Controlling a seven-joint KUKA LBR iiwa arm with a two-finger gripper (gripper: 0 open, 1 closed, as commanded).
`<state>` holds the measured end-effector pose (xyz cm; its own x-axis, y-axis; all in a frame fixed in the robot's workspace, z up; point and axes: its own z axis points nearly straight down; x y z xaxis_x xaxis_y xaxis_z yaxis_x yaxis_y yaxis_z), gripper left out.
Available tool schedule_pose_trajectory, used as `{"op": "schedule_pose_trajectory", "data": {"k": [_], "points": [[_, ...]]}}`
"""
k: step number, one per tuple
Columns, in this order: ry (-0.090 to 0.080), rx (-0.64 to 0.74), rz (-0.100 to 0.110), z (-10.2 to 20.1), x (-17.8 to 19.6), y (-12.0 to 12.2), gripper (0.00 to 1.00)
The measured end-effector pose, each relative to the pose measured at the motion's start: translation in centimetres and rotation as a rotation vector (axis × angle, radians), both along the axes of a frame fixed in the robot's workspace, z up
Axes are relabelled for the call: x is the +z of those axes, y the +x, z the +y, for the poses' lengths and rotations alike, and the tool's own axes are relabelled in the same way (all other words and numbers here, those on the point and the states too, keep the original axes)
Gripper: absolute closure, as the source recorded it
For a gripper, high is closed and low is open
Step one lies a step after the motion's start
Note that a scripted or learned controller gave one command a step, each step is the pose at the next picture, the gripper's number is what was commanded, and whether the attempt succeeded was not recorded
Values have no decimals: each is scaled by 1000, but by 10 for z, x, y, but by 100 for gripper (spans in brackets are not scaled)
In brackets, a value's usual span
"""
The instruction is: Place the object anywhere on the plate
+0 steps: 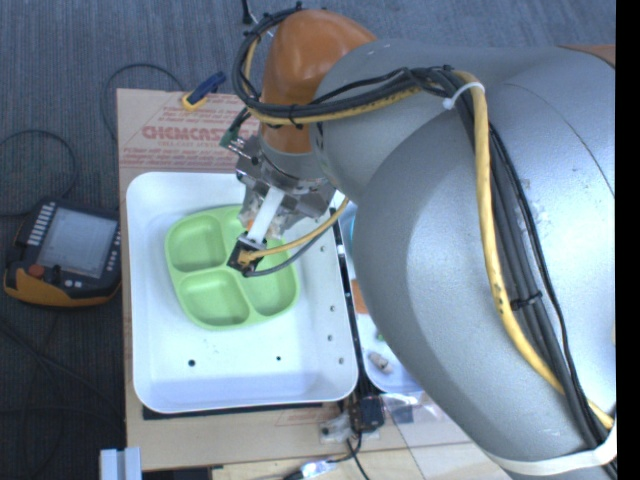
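Hovering with my claw (283, 200) over the far-right part of the green plate (212, 295). Can't tell from this angle whether the claw is apart or together, or whether anything is in it. The plate has four compartments and sits in the left bin (152, 308), toward its far side. My arm (480, 228) covers most of the right bin (368, 340). A teach pendant (65, 253) lies on the carpet to the left.
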<state>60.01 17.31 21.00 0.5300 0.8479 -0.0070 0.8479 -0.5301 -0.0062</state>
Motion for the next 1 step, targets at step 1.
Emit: {"op": "schedule_pose_trajectory", "data": {"k": [1], "points": [[-2,-3,-3,-3,2,1,0]]}}
